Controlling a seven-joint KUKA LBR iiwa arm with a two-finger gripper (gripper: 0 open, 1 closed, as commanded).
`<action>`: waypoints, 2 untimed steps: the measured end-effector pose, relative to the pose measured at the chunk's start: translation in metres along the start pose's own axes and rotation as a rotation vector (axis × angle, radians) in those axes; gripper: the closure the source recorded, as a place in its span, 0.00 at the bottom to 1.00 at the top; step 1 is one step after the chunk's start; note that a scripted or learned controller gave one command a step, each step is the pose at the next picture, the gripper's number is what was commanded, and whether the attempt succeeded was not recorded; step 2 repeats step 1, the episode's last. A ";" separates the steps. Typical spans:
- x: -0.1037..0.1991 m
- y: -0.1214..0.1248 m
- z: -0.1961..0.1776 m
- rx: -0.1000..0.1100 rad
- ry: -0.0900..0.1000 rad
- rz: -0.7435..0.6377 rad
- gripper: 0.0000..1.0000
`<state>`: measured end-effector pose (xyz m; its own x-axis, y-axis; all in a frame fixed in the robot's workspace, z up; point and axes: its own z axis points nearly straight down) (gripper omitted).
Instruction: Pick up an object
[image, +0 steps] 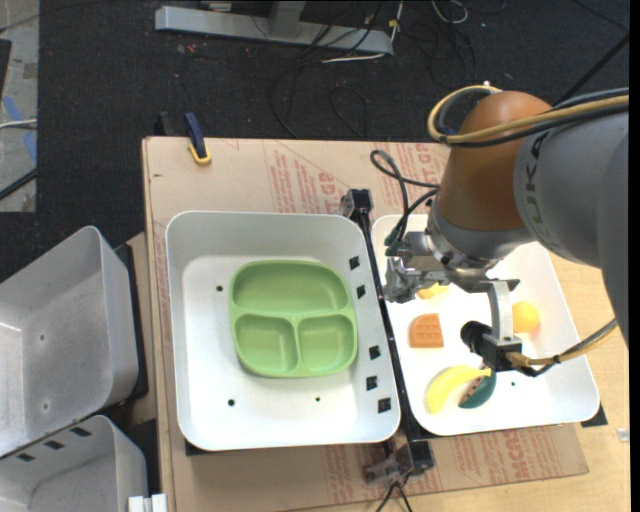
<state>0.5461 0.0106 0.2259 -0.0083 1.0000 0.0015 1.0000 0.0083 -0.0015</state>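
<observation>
A small, round-cornered orange square (427, 331) lies flat in the right bin (560, 390).

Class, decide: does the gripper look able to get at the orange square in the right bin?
Probably yes: the orange square lies uncovered, touching nothing, and the gripper hangs close by over the right bin.

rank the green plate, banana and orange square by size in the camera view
1. green plate, by far the largest
2. banana
3. orange square, close to the banana, so these two are unsure
</observation>
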 end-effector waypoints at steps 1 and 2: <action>0.054 0.000 -0.007 -0.002 0.000 -0.001 1.00; 0.054 0.000 -0.007 -0.002 0.000 -0.001 1.00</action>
